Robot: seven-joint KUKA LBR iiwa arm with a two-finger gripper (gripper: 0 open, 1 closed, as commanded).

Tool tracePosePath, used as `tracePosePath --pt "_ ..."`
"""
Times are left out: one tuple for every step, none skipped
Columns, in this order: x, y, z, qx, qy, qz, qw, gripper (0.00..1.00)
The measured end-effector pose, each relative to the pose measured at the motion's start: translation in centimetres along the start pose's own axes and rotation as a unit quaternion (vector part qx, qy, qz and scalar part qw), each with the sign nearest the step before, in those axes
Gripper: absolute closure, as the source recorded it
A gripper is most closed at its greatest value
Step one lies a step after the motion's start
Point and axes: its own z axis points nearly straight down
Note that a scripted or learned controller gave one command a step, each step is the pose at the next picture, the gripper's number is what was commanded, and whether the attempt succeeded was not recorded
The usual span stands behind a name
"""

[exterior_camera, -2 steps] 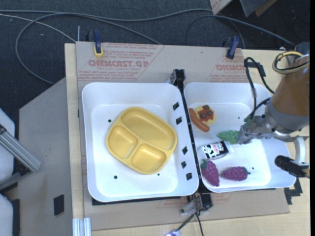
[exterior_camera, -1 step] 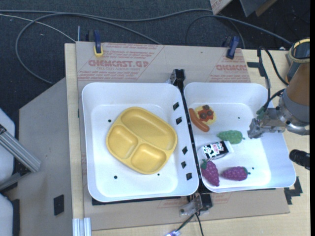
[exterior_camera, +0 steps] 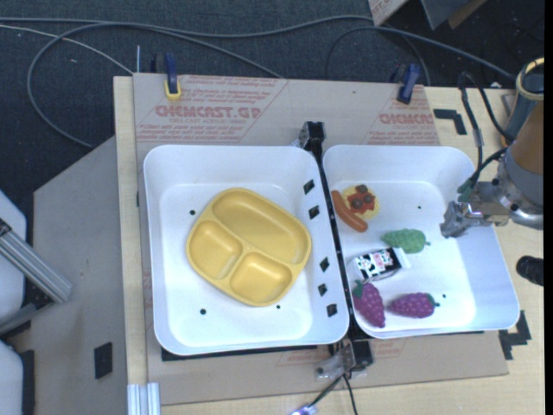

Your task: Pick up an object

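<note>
Objects for picking lie in the right bin (exterior_camera: 484, 305), all gathered toward its left half: a small pizza slice (exterior_camera: 363, 201) touching an orange hot dog (exterior_camera: 347, 212) near the divider, a green leafy piece (exterior_camera: 405, 240) just below and to the right of them, a black-and-white carton (exterior_camera: 379, 264) lying tilted beside the green piece, and two purple grape bunches, one (exterior_camera: 370, 304) close to the divider and the other (exterior_camera: 413, 304) just to its right near the front wall. The gripper (exterior_camera: 456, 220) hangs over the right side of this bin, at the end of the grey arm (exterior_camera: 527, 180) that comes in from the right edge, with the orange band showing near the top of the arm. It sits to the right of the green leafy piece, apart from it, and none of the toys is between its tips or visibly touching it. Its tips are small and seen at a slant, so I cannot tell how it is set. The left bin (exterior_camera: 164, 232) holds a yellow divided plate (exterior_camera: 249, 245) with three compartments, lying flat in the middle. Both bins rest on a board (exterior_camera: 216, 111) printed with red lettering, clamped at its far edge by two blue clamps (exterior_camera: 172, 76).
</note>
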Motion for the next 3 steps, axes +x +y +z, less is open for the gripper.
tracePosePath --pt "5.2 2.3 0.7 0.001 0.001 -0.003 1.0000 1.00" --pt "10.6 3.8 1.5 0.002 0.002 -0.003 1.0000 1.00" --pt "16.5 5.5 0.2 0.001 0.002 -0.004 1.0000 1.00"
